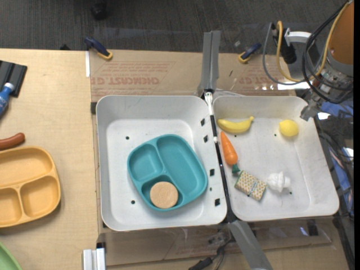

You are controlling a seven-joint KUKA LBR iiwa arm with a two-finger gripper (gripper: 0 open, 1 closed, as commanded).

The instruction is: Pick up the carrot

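The carrot (228, 149) is orange with a green top and lies along the left wall of the right bin (315, 207), its tip pointing toward the back. My gripper (311, 110) hangs over the back right corner of that bin, far to the right of the carrot and well apart from it. The arm's orange band (343, 32) shows at the top right, ringed by black cables.
In the right bin lie a banana (235, 125) just behind the carrot, a lemon (288, 128), a patterned cracker packet (251, 185) and a crumpled white piece (277, 181). The left bin (112, 151) holds a teal divided plate (180, 162) with a round biscuit (163, 195).
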